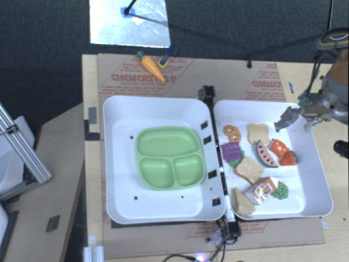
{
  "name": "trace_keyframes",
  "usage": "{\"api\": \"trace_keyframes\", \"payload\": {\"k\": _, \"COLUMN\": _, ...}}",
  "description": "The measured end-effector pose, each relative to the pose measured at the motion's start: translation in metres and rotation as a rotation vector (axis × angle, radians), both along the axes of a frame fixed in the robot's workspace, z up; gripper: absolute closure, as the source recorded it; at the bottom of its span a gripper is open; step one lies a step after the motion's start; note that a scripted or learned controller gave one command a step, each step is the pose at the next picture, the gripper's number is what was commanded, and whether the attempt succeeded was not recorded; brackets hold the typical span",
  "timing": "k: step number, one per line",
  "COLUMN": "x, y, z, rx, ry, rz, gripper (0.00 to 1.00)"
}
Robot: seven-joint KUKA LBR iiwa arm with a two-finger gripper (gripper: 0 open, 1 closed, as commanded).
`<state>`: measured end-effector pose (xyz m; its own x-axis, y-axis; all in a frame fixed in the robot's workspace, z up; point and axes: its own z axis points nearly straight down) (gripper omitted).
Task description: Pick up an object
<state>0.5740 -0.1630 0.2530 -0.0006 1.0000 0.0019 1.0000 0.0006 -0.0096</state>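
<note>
Because the toy foods lie clustered in the shallow white right bin (316,168), the grey two-finger gripper (297,119), spread and empty, hovers at two o'clock from the red watermelon slice (265,154).

A green divided tray (167,157) sits in the left bin (117,124).

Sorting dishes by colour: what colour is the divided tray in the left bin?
Light green divided tray, seen clearly in the camera view.
</note>
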Motion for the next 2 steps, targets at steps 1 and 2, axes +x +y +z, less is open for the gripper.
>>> {"api": "trace_keyframes", "payload": {"k": 1, "x": 0.002, "y": 0.0, "z": 0.006, "rx": -0.002, "ry": -0.011, "rz": 0.003, "gripper": 0.0}}
{"api": "trace_keyframes", "payload": {"k": 2, "x": 0.009, "y": 0.0, "z": -0.036, "rx": -0.002, "ry": -0.01, "rz": 0.001, "gripper": 0.0}}
